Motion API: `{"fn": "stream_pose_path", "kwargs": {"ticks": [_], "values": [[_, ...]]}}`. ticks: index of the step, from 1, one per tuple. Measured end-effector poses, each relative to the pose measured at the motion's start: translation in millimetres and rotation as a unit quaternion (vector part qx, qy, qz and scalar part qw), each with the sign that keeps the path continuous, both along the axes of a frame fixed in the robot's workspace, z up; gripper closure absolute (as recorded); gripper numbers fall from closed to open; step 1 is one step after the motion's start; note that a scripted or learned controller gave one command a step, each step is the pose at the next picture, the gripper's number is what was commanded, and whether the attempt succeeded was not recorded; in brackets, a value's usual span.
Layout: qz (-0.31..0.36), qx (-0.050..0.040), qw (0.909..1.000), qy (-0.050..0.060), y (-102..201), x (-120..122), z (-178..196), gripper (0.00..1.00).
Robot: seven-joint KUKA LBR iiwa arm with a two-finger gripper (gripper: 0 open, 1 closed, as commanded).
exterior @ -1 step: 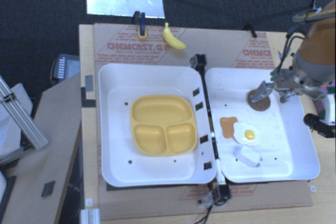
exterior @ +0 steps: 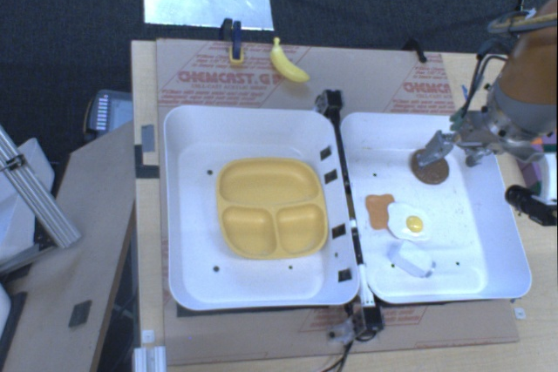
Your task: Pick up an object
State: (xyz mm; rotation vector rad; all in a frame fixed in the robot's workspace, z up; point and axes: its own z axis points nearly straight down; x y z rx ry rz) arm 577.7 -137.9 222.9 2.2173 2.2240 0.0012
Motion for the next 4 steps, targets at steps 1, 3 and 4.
{"fn": "stream_pose_path", "kwargs": {"ticks": [1, 3, 4], "values": [[-0.001, 0.0003, 1.0000, 0.001, 1.5, -5.0, -42.9, 0.00], [-0.002, 0.0000, 1.0000, 0.000, 10.4, -9.0, -139.4, 0.00], [-0.001, 0.0005, 1.0000, -0.003, 10.9, -6.6, -124.8, 1.00]]}}
